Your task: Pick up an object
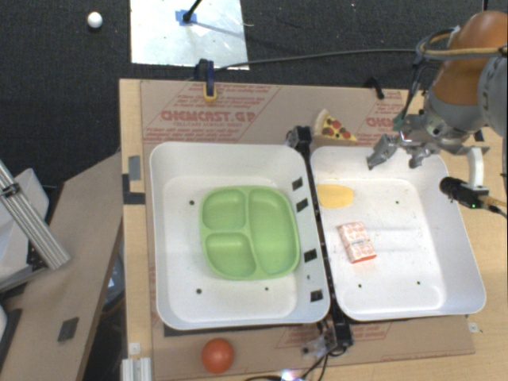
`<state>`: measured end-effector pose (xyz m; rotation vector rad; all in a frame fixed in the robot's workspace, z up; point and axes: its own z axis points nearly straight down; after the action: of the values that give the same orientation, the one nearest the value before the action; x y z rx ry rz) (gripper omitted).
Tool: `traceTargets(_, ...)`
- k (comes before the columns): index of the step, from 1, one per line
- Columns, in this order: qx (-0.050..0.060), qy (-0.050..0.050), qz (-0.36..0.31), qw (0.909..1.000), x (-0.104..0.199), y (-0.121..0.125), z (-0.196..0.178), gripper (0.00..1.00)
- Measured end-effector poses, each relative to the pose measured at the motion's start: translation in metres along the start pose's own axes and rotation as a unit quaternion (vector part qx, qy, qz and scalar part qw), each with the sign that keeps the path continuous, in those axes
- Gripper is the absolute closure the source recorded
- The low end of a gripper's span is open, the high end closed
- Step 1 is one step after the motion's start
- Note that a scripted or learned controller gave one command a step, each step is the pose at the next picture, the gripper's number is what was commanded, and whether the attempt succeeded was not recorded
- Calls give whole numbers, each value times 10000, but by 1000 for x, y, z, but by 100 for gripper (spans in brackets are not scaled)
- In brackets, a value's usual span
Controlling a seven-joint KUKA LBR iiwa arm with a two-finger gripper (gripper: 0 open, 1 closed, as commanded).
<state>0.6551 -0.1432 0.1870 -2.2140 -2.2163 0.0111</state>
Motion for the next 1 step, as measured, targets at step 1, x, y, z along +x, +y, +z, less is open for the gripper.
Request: traceTargets(1,-65,-9,-11,10000,0,3,-9,0)
